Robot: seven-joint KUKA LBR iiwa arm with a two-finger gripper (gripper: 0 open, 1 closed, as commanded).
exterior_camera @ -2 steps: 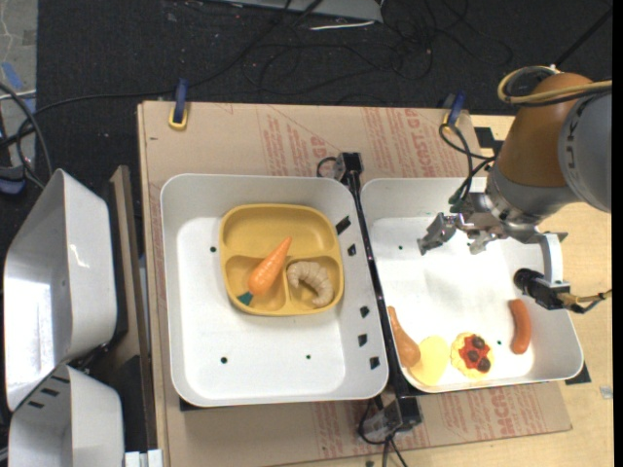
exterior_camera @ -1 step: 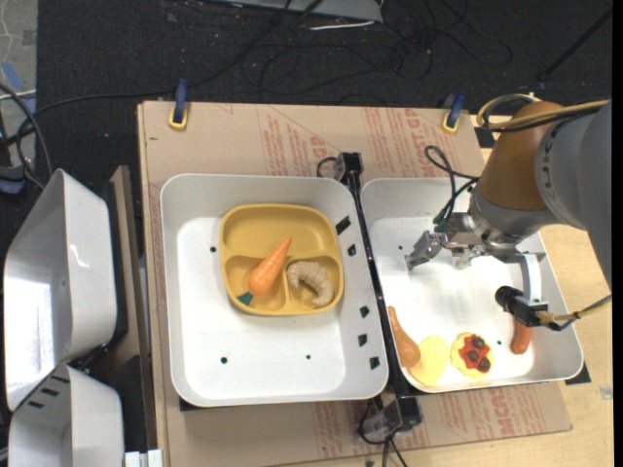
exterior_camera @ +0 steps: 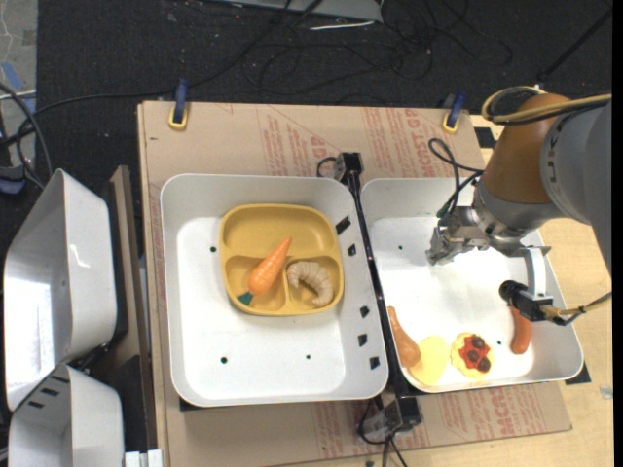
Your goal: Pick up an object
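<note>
Sausage lies near pincer, apart

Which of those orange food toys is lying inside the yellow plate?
The carrot, lying slantwise in the yellow plate in the left bin. The other orange pieces, one near the divider and one near the right wall, lie in the right bin.

The bench was seen from one camera set high above it. The camera was pointed down at a slant, so the far edge sat at the top of the picture. Both white bins were taken in whole, the left bin and the right bin. The arm was seen coming in from the right.
</note>
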